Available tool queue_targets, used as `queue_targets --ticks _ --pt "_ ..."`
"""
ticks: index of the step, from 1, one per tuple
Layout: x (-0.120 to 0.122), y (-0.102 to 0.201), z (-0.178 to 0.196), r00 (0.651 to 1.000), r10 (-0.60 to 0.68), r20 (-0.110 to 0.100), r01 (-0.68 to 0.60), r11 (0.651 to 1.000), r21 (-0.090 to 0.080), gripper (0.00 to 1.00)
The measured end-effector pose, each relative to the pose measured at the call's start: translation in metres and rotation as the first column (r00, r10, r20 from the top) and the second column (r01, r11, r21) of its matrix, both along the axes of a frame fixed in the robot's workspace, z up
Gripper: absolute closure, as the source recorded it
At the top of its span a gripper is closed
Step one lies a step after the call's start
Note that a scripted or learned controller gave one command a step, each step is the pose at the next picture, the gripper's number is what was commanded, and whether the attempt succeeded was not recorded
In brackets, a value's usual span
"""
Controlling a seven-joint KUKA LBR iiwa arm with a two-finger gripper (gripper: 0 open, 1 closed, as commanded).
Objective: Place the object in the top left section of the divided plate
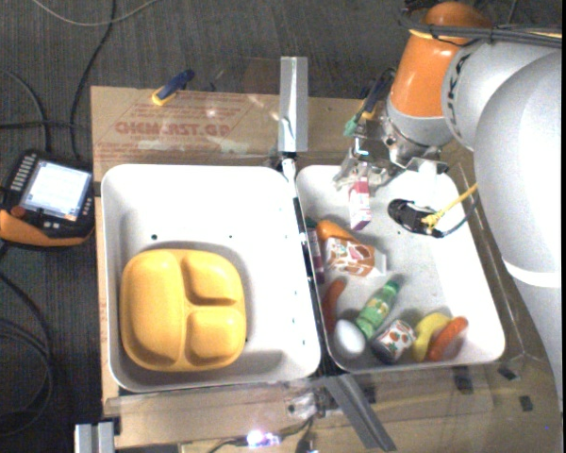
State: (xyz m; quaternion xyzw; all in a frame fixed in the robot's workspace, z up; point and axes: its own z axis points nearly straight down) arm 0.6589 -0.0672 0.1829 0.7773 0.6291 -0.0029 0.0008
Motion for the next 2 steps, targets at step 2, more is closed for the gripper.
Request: queue_targets --ticks 2 --pt "-0.024 0.028 0.0 0.991 0.136 0.0 -0.136 0.991 0.003 1.0"
